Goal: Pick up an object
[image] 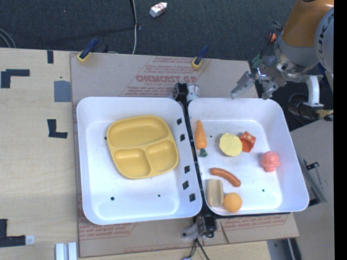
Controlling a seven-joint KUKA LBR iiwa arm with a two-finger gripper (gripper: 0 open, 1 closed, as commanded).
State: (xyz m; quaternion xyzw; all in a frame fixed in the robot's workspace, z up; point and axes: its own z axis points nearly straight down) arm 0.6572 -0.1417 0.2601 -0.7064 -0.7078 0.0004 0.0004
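Counter (32, 145): wood top with a cardboard sheet (162, 75) clamped under two white bins side by side.

Left bin (89, 199): holds one yellow tray (142, 147) with three compartments, lying flat near the middle.

Right bin (282, 123): holds the small items, any of which could be the pick.
- carrot (200, 135), lengthwise by the inner wall
- sausage (224, 176), mid-bin, slanted
- yellow round piece (230, 144), touching a red piece (248, 141) on its right
- pink ball (270, 161) near the right wall
- tan block (214, 191) just beside an orange (232, 202) at the near edge

Arm (303, 20): reaches in from the right, orange band above the wrist.

Gripper (252, 86): hovers over the far rim of the right bin, above the items. Jaws look spread apart, with nothing between them.

Risks, as judged from here:
- Nothing grasped yet; the gripper is near the rim, so a straight descent could strike the bin wall.
- Yellow piece and red piece touch, as do block and orange; jaws could catch both or nudge one away.
- Orange and pink ball are round and may roll or squirt out of a pinch.
- The carrot hugs the inner wall, leaving little room for a finger.
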